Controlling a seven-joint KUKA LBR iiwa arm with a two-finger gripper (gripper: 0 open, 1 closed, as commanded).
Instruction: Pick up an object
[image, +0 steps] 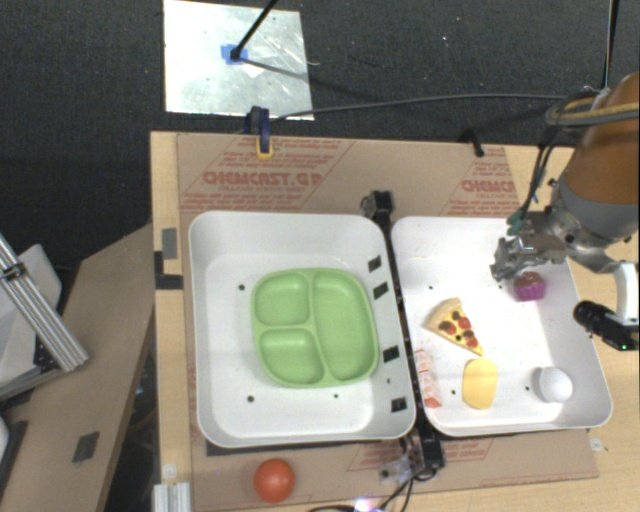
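Arm: the grey arm with its orange band (605, 160) reaches in from the right, over the far right part of the right bin.
Jaws (512, 262): low over the right bin's far side, just left of the purple object; whether they are open or closed cannot be told, and nothing is seen between them.
Purple object (529, 288): small, lying in the right bin just beside the jaws; whether it touches them cannot be told.
Right bin (430, 235): white and shallow, holding the purple object, a pizza slice toy (455, 325) near the middle, a yellow piece (480, 383) just below the pizza, and a white rounded object (551, 384) by the near right corner.
Left bin (215, 300): white, holding a green divided tray (314, 326) with three compartments.
Counter (330, 165): brown board with red lettering under both bins; an orange-red ball (273, 479) sits on it in front of the left bin.
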